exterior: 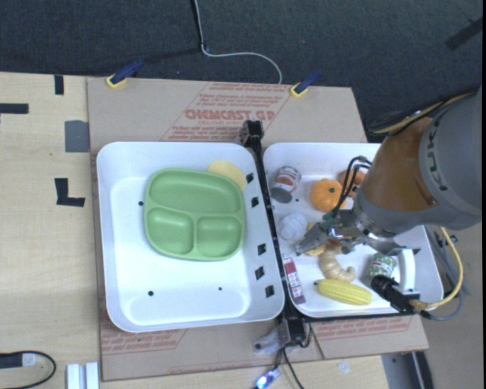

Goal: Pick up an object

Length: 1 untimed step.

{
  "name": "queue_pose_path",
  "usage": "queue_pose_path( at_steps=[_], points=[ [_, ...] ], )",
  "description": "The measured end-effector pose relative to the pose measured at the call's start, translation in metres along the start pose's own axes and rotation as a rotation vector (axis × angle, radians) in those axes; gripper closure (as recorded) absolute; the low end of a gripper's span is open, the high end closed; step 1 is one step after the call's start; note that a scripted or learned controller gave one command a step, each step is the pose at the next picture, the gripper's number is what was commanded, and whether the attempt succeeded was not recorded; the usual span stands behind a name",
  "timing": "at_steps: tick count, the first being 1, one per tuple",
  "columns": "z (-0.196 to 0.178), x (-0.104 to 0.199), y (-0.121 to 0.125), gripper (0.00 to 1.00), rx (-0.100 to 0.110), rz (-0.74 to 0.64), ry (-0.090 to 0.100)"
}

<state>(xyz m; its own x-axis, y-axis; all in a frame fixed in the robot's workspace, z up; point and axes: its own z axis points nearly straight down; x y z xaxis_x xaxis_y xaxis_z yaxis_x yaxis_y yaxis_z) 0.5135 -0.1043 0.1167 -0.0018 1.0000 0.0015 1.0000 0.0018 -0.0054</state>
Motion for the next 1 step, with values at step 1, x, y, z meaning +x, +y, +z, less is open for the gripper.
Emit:
queue_pose_path(
  at_steps=[1],
  points=[
    [-0.0899,0.0828,-0.0133,1.0,-0.01,-0.008,0.001]
  ],
)
